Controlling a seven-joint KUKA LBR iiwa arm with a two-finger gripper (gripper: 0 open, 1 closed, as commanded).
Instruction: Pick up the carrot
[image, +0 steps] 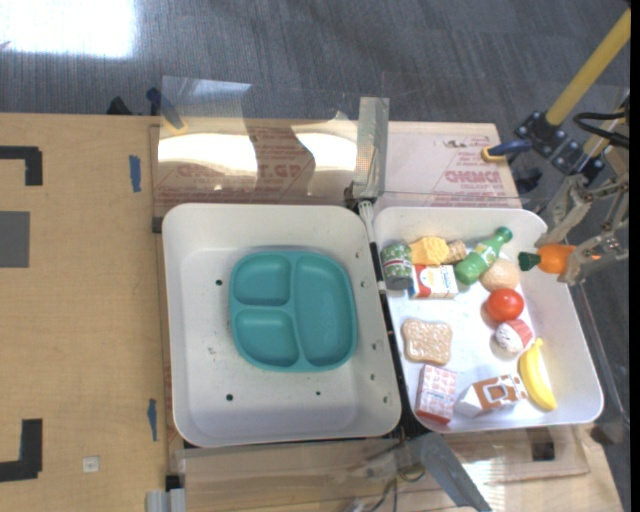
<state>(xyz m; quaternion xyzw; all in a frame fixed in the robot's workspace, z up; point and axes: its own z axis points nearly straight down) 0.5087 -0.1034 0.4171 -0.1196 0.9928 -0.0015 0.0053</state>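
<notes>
My gripper (578, 245) sits at the right edge of the frame, just past the right rim of the right bin (588, 352), and it blurs into the metal and cables behind it. I cannot tell whether it is open or closed. The carrot (555, 260) is right against it, an orange body with its green top pointing left, over that bin's upper right rim. I cannot tell whether I am gripping it.

Left of the carrot, inside the bin, a green bottle (485, 252) lies at a slant. Beside it are a yellow wedge (432, 248), a small can (397, 263) and a red and white box (436, 283). Below the bottle is a red tomato (505, 303). A banana (540, 376) lies along the lower right wall. A slice of toast (428, 341) lies mid-bin, with a pink carton (436, 392) and a milk carton (495, 396) below it.

The left bin (182, 300) holds a teal divided plate (294, 308), well apart from the carrot.
</notes>
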